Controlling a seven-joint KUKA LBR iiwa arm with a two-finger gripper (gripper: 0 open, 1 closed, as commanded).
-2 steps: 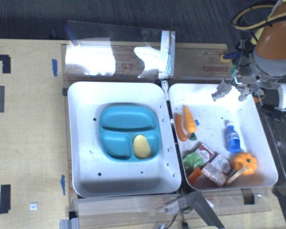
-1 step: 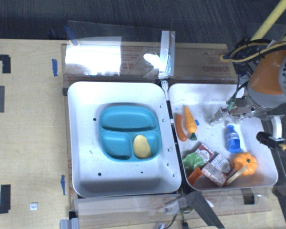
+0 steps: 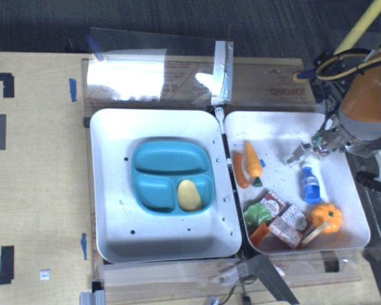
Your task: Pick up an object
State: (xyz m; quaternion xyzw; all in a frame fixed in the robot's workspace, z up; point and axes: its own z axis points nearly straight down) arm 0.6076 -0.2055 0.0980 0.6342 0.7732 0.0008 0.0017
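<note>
Nothing picked yet.
Your gripper (image 3: 303, 152) hovers above the bottle (image 3: 310, 184) in the right bin (image 3: 362, 215); jaw state: can't tell.

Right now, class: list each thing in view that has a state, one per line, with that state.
Blue tray: flat in the left bin, holding the yellow potato.
Yellow potato: in the tray's lower right compartment.
Carrot: lying in the right bin.
Blue bottle: lying on its side.
Gripper: over the right bin.
</note>
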